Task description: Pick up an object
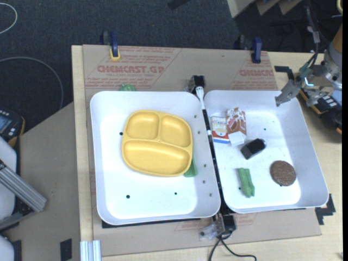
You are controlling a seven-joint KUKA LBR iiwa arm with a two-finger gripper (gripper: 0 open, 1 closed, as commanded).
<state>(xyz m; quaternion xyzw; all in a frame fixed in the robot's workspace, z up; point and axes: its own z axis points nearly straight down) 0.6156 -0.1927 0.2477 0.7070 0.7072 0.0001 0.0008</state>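
A: Here we go, two shallow white bins side by side on the brown cardboard-topped counter (163, 64). The left white bin (109, 200) carries a yellow plastic divided plate (157, 143), with a sliver of something green (190, 170) poking out at its lower right edge.

B: And the right white bin (310, 162) has the pickings: a small white and red carton (219, 129) beside a brown and white crumpled packet (236, 121), a black rectangular block (253, 148) just below them, a green elongated toy piece (246, 181) nearer the front, and a round brown cookie-like disc (283, 173) to its right.

A: Where's the gripper (286, 94)?

B: Up at the far right corner of the right bin, over the rim. A grey finger (285, 95) slants down toward the bin wall, nothing between the fingers that I can make out. Wide or narrow? I honestly can't tell from here.

A: So every object lies apart from it, the packet nearest, the disc and green piece well away.
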